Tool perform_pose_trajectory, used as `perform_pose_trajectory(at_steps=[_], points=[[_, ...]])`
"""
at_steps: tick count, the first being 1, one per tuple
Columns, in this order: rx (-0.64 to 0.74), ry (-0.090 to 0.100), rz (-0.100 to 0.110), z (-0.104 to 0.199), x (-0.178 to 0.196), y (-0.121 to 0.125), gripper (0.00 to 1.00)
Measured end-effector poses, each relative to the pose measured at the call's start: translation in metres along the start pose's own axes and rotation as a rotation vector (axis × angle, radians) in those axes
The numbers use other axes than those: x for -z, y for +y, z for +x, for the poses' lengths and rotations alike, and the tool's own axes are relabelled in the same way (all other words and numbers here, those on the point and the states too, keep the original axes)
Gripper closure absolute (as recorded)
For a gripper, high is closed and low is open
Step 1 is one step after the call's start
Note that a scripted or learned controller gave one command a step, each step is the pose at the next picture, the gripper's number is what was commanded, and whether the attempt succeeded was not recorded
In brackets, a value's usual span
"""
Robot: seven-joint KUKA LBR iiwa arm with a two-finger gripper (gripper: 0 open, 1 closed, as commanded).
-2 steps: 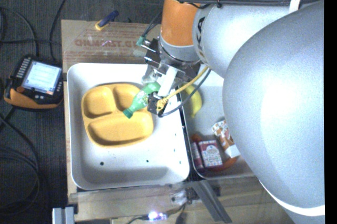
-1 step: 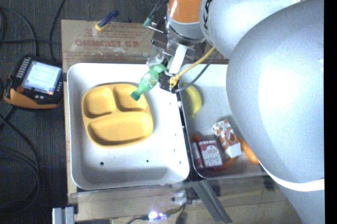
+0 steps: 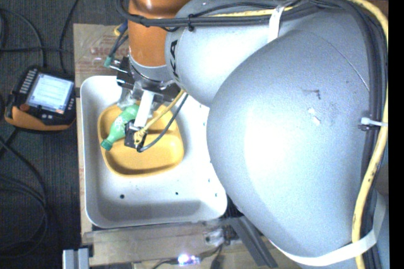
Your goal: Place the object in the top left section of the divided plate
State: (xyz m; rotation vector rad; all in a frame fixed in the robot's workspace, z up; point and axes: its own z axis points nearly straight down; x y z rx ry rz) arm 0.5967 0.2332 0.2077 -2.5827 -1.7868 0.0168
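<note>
You can see the gripper (image 3: 132, 103) low over the left part of the yellow plate (image 3: 158, 151) in the white bin (image 3: 95, 198), right above the green thing (image 3: 118, 127), likely to set it there, but whether it grips is hidden.

white bin (image 3: 126, 204) on wooden bench (image 3: 91, 43) | lit-screen pendant (image 3: 41, 99) on carpet (image 3: 38, 198)
</note>
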Motion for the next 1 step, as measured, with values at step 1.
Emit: perform_pose_trajectory(at_steps=[1], points=[[-0.001, 0.000, -0.001, -0.0003, 0.0003, 0.0004, 0.00]])
